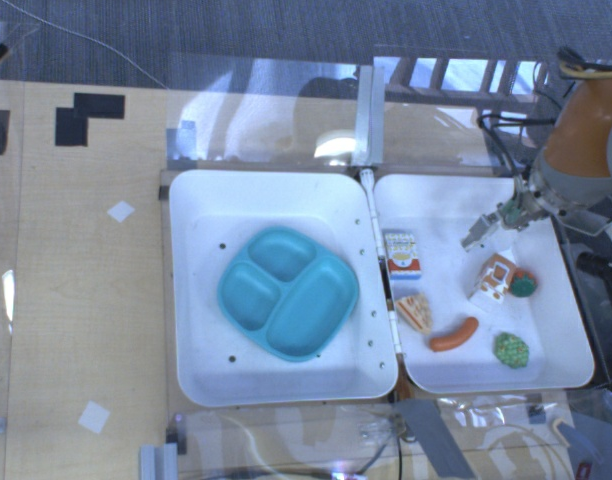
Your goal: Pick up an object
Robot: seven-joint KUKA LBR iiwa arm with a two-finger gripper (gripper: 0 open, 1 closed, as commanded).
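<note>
The right bin (441,206) holds several small toys: a small carton (402,252) with a blue and orange front near its left wall, a sandwich wedge (415,312), an orange sausage (454,334), a white and orange carton (495,277), a dark green round piece (524,285) and a light green leafy ball (511,349). My gripper (491,226) hangs over the upper right part of this bin, just above the white and orange carton. Its fingers are spread and nothing sits between them.
The left bin (201,268) holds a blue divided plate (287,293). A metal divider post (366,118) rises behind the gap between the bins. Cables (501,133) run by the arm at the right.
</note>
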